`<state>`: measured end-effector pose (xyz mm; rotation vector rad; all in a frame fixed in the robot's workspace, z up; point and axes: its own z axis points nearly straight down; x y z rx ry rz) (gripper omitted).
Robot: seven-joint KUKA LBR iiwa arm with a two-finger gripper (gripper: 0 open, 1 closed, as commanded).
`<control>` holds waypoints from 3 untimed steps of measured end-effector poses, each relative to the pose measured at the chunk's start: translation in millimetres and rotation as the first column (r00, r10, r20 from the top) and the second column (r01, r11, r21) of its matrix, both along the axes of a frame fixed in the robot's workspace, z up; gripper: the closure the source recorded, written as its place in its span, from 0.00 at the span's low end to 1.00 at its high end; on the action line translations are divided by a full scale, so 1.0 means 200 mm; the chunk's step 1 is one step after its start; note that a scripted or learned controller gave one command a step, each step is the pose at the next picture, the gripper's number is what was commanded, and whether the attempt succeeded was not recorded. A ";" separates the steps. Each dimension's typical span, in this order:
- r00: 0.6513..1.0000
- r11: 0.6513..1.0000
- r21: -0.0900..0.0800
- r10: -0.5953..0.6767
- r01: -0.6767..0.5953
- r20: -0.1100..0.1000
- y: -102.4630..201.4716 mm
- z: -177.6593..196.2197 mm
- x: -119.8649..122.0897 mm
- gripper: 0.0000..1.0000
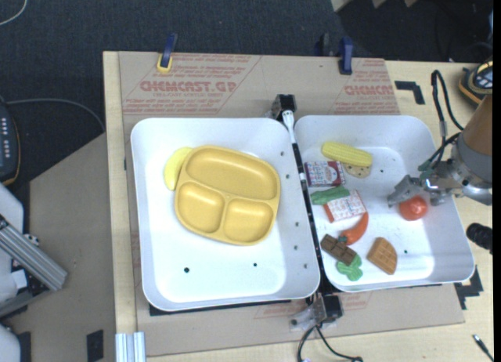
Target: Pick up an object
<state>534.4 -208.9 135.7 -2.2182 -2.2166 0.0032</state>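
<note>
My gripper [420, 190] hangs over the right side of the right bin [450, 262], reaching in from the right. A red tomato [413, 209] lies directly under it, touching or nearly touching it. Whether it is gripped I cannot tell. Further left in the same bin lie a yellow corn cob [346, 153], a round cookie [360, 170], two red-and-white packets [323, 173] [343, 208], a green pod [329, 194], a red-orange pepper [357, 229], a brown chocolate piece [337, 247], a green lump [351, 271] and a brown waffle [383, 255].
The left bin [156, 266] holds a yellow divided plate [227, 194] with a yellow piece [175, 166] poking out at its upper left. A ridge [300, 188] separates the two bins. Black cables [440, 110] run along the bench at the far right.
</note>
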 end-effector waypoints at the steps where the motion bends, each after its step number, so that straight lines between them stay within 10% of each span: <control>1: 1.000 1.000 -0.001 0.001 -0.001 0.002 0.00 -0.26 0.00 0.00; 2: 1.000 1.000 -0.003 0.000 0.000 0.007 0.00 -0.20 0.00 1.00; 3: 1.000 1.000 -0.005 0.000 0.000 0.008 -0.04 0.03 -0.01 1.00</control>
